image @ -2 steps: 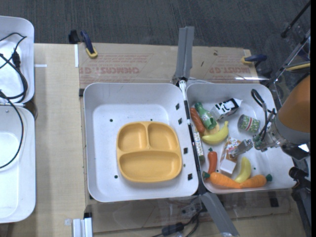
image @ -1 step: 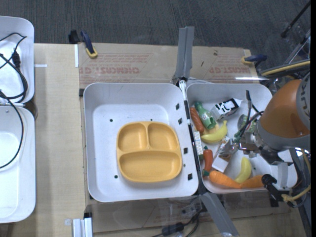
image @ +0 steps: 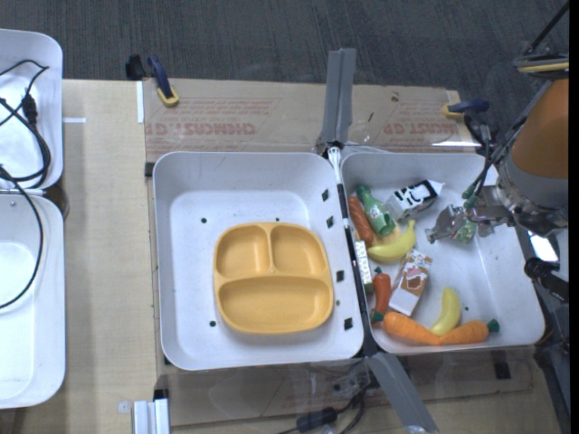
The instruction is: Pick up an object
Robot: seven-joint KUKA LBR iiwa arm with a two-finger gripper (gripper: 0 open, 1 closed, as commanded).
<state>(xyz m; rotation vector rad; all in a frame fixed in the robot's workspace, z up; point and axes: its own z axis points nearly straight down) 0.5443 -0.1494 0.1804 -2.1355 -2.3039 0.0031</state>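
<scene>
Gripper over right bin, jaw state unclear; nearest banana just left, lying crosswise.

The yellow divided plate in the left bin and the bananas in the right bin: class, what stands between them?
In the camera view, the bins' two adjoining white walls separate the yellow plate from the bananas, with a green bottle and carrots along the right bin's near edge.

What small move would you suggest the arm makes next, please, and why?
Probably a short drop toward the yellow banana lying clear in the right bin. The claw hovers over that bin's upper middle, and nothing is visibly between its fingers, though whether they are open is hard to tell.
</scene>
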